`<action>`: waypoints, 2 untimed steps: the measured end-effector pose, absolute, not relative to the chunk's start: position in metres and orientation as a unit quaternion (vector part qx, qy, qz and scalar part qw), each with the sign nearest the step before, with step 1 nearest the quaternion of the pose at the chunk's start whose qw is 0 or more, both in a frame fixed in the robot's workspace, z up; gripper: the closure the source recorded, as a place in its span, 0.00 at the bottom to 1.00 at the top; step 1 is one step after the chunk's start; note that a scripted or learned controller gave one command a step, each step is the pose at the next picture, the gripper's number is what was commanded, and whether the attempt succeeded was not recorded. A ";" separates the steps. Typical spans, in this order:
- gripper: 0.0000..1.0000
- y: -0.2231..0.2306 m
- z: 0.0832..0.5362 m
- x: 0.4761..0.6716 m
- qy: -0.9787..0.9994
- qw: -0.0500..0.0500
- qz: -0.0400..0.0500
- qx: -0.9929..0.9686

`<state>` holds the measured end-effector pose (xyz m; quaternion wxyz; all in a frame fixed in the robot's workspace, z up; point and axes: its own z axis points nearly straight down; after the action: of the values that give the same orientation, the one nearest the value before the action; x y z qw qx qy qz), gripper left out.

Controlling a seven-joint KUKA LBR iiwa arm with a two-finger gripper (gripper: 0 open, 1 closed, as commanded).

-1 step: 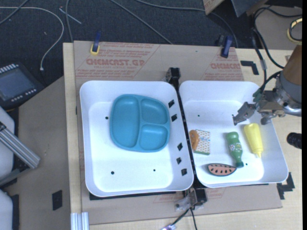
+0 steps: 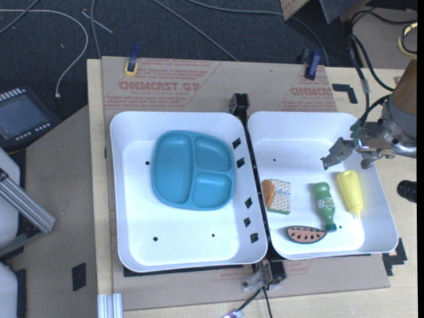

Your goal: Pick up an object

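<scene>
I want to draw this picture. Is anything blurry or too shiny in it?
In the camera view, the blue plate and yellow bottle look sharp; the gripper is a little smeared; the right bin is bright white but not glaring; shadows are soft.

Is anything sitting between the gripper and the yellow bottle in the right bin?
Nothing visible. The gripper hangs over the right bin, up and left of the yellow bottle, with bare bin floor between. The green bottle lies beside it, apart.

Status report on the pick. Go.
Gripper above right bin, nothing between fingers. Yellow bottle, green bottle, watermelon slice and snack packet all lying untouched. Nothing in the way.
</scene>
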<state>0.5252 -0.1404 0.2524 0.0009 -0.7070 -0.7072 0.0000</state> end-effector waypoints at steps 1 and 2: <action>0.00 -0.145 0.201 0.515 -0.707 0.003 0.001 -0.708; 0.00 -0.151 0.146 0.521 -0.707 0.004 0.002 -0.707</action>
<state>0.5215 -0.1514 0.1462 0.0036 -0.7073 -0.7069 0.0016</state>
